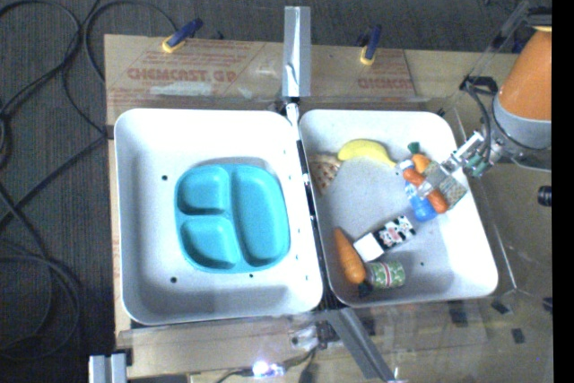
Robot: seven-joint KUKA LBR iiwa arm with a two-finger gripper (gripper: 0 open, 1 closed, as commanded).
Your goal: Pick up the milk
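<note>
Since the milk (386,239) is what you want, find it first: a small carton with a black-and-white cow pattern, lying on its side in the lower middle of the right bin (466,278). Its white end points down-left toward the carrot (349,256), which lies just beside it, and a green can (387,274) rests on its side just below it, very near or touching; you cannot tell which from this angle. Up and to the right lies a loose cluster of small bottles with orange and blue parts (425,189), and a banana (367,152) sits near the bin's upper edge. Toward the left of the frame, the other bin holds a blue divided plate (235,215).

Your tool (468,159) hovers at the right bin's upper right edge, well apart from the milk and close to the bottle cluster. Whether its grip is released or clenched you cannot tell; the view is too small and blurred there. Nothing is visibly held.

To do this step well, you probably need to travel down-left, passing above the bottles rather than through them. Turn the wrist so the grip spans the carton's narrow width, across its long axis. Descend over its middle, away from the carrot and can, so neither gets pinched along with it.
</note>
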